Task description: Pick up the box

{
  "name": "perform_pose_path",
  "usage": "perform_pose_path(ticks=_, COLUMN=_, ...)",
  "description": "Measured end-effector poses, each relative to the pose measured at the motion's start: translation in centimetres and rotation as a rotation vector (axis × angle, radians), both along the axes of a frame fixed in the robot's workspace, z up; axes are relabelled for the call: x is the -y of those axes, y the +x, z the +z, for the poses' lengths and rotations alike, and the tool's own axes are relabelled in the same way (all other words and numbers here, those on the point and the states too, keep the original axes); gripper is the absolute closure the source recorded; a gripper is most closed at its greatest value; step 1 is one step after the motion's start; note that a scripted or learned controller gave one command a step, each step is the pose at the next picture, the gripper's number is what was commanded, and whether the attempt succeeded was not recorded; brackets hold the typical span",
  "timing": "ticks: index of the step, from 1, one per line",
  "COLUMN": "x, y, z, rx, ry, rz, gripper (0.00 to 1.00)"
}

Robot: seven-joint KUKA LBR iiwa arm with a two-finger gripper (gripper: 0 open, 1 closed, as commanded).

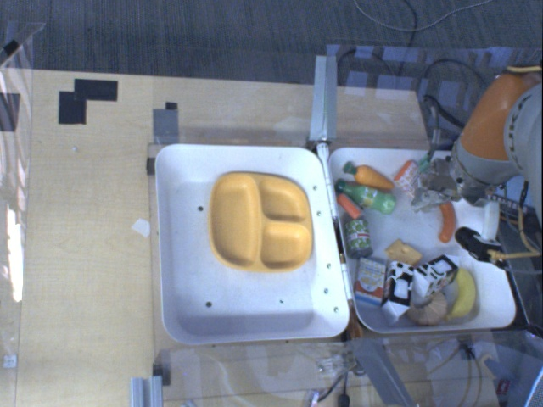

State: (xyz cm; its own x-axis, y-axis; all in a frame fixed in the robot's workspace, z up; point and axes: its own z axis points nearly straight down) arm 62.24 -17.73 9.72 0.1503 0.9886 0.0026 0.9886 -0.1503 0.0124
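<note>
1. Arm (501, 130) reaches in from the right, over the right bin (509, 316).
2. Hand (433, 189) sits low over that bin's upper part, near a carrot (373, 176) & a green bottle (369, 196); open or closed – can't tell.
3. Box (371, 278) lies at the bin's lower left, just beside a can (357, 237), well apart from the hand.
4. Banana (463, 293) lies at lower right.
5. Left bin (170, 227) holds a yellow tray (259, 220).

Yellow divided tray (259, 220) in the left bin (182, 312); banana (463, 295), carrot (373, 176), green bottle (369, 196) in the right.
</note>
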Motion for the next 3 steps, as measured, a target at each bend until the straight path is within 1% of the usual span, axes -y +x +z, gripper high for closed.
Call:
perform_pose_path(ticks=1, x=0.0, y=0.0, z=0.0, rx=0.0, ry=0.0, rz=0.001, gripper=0.0)
perform_pose_path(ticks=2, x=0.1, y=4.1, z=-1.1, rx=-0.009, ry=-0.002, rz=0.075, gripper=0.0)
perform_pose_path(ticks=3, x=-2.0, y=4.6, z=-1.1, rx=-0.017, ry=-0.007, rz=0.114, gripper=0.0)
